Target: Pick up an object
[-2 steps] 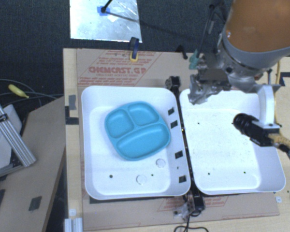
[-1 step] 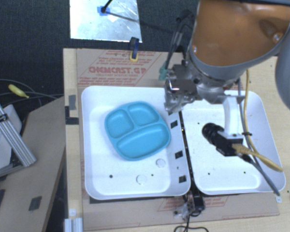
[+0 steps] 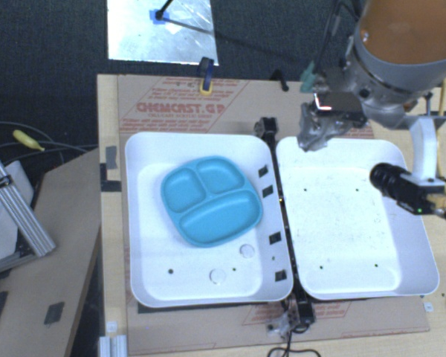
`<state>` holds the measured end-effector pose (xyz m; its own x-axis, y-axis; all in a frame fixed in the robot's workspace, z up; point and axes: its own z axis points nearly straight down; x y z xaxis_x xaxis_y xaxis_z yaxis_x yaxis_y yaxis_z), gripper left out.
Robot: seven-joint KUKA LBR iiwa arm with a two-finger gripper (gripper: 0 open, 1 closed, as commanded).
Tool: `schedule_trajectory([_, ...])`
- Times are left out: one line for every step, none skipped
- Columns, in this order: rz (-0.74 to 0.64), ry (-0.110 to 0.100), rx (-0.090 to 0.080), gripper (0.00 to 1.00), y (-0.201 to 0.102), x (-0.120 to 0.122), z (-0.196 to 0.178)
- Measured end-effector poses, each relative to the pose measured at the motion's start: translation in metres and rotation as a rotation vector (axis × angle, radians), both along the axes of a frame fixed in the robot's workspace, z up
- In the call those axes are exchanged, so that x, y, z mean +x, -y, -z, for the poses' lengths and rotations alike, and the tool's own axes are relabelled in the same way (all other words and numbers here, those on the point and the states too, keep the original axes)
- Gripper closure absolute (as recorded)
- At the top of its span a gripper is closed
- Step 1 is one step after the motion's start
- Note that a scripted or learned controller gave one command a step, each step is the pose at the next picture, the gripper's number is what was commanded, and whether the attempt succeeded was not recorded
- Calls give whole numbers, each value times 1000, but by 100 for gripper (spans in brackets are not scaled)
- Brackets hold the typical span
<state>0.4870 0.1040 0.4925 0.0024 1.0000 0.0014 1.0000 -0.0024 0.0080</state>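
Over the right bin's [image 3: 357, 274] far left corner, grey tool [image 3: 316, 136] hanging low, finger state impossible to tell, blue divided plate [image 3: 210, 199] lying flat in the left bin [image 3: 145, 274], well apart from the tool, cardboard-covered surface [image 3: 186, 106] beneath

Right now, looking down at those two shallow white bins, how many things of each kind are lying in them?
Blue plastic divided plate, in the left white bin: 1
Small flat whitish discs near the left bin's front, one and another: 2
Total: 3
The right white bin adds nothing to the count. The gripper hangs over its back-left corner.
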Motion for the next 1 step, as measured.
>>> schedule_trajectory([-10, -9, 0, 100, -58, -1, 38])
